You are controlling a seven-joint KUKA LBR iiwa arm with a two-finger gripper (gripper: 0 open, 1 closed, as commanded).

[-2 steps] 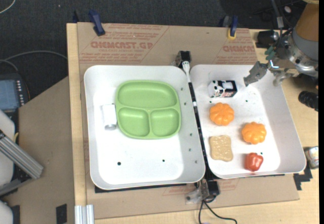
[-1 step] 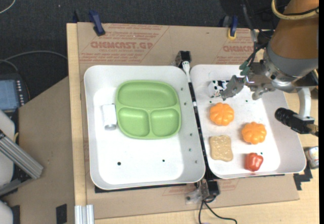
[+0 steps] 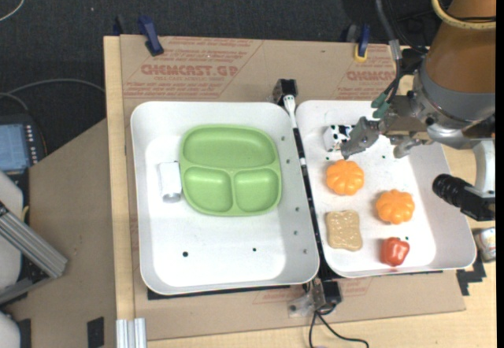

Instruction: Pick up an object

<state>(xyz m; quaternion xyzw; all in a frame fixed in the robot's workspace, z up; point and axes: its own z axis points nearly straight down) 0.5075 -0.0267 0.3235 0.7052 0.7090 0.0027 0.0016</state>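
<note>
My gripper (image 3: 376, 140) hangs over the far part of the right bin (image 3: 449, 260), with nothing visible between its fingers. Whether those fingers are spread or pressed together I cannot tell from this slanted view; the two dark finger parts appear apart, but the angle is not conclusive.

Step in hand, as I judge it: approach and selection. No object is lifted. All candidates lie on the floor of the right bin.

Candidates, right bin:
- Black-and-white item (image 3: 339, 135): small, near the far left corner, just beside my gripper on its left. Its form is too small to identify.
- Orange pumpkin (image 3: 345, 178): rounded, ribbed, just below my gripper in the view. Nearest large target.
- Second orange pumpkin (image 3: 394, 206): same form, further toward the near right.
- Toast slice (image 3: 344, 230): flat, tan, speckled, near the front left.
- Red pepper (image 3: 394, 251): small, glossy, green stem, near the front edge.

The left bin (image 3: 150, 181) holds a green divided plate (image 3: 230, 169) and a small white cylinder (image 3: 169, 181), well apart from my gripper.

Next move, as I judge it: centre over the nearest pumpkin, descend with fingers astride it, close, then lift. The rounded ribbed surface may slip, so the fingers should close across its widest part. The flat toast would be harder to get under.
</note>
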